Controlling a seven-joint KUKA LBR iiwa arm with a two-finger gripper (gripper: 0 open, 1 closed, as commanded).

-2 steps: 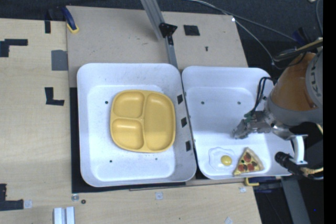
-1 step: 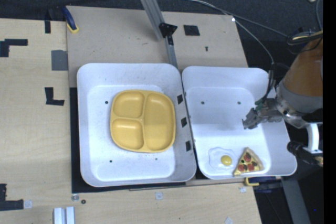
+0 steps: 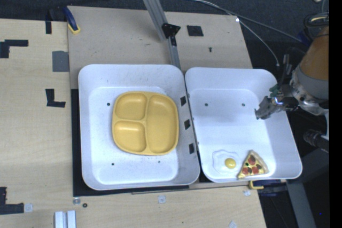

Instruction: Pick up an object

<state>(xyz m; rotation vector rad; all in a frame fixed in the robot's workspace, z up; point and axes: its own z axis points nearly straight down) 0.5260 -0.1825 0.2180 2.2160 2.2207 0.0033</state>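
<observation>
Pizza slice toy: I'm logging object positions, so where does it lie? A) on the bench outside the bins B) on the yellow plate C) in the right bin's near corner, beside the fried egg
C: the pizza slice lies in the right bin, beside the fried egg.

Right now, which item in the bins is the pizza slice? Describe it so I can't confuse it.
Start at the right bin, the one the arm reaches over, and go to its near right corner. Two small toys lie there side by side. The pizza slice is the right-hand one, a tan triangle with red dots, unlike the round white fried egg with its yellow yolk.
</observation>
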